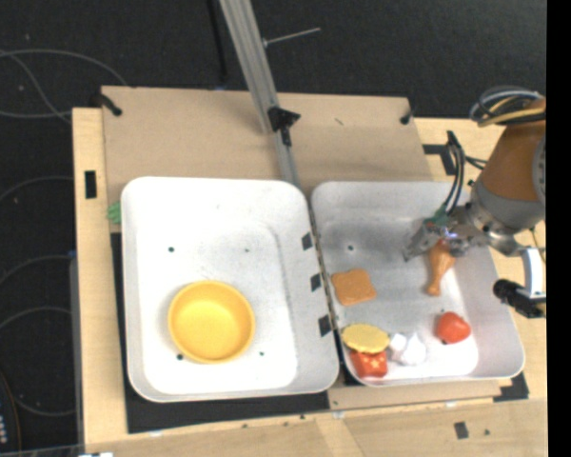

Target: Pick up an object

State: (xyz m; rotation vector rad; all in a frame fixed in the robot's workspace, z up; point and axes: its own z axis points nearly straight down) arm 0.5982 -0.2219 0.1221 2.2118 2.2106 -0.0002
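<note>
The arm [514,174] comes in from the right edge, over the right bin's far right corner. Its orange band sits at the top, the grey wrist below it, tilted down and to the left. Black cables loop above the band and run down the wrist's left side. The gripper [436,246] hangs low over the right bin, near its right edge. An orange, drumstick-shaped piece sits between the fingers [421,241], its lower end pointing down toward the bin's near edge.

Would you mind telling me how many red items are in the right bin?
2. One red item lies near the right bin's right side; another sits at its front edge, partly under a yellow piece. More may be hidden.
</note>
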